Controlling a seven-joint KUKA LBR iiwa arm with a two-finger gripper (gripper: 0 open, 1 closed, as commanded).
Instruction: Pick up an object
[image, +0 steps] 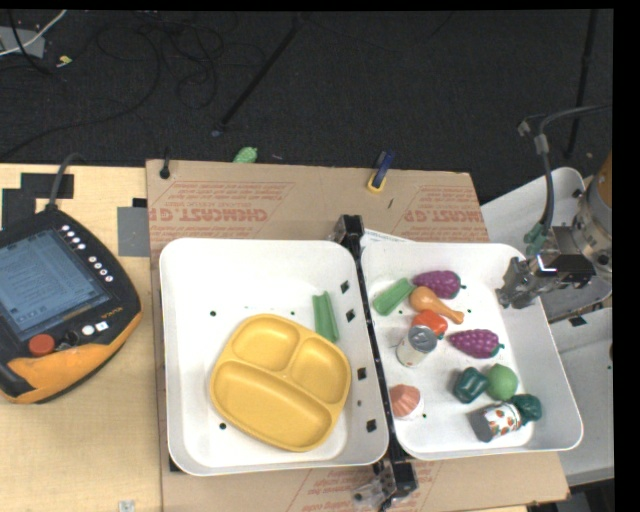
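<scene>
Gripper: seen at the right rim of the right bin, reaching in from the right at the end of the grey arm. Whether it is parted or closed cannot be told from this view. Nothing is seen held by it; no toy is touched by it.

Right bin, contents listed outward from the gripper:
- Purple grape bunch, near the upper middle, left of the gripper and apart from it.
- Orange-yellow drumstick-shaped toy, just below that bunch.
- Green pod-shaped piece, laid at a slant near the divider.
- Red-orange piece, touching a small grey can below it.
- Second purple grape bunch, right of the can.
- Dark green pepper-like toy and light green round fruit, side by side.
- Small grey and white item with a dark green piece, near the lower right corner; its kind cannot be told.
- Pinkish shell-like piece, near the lower left of this bin.

Left bin:
- Yellow sectioned plate, set toward the lower middle.
- Green stick-shaped piece, just above the plate's right side.

Surroundings: both bins are borne on a cardboard sheet. A teach pendant is placed on the bench to the far left, well apart from the bins.
</scene>
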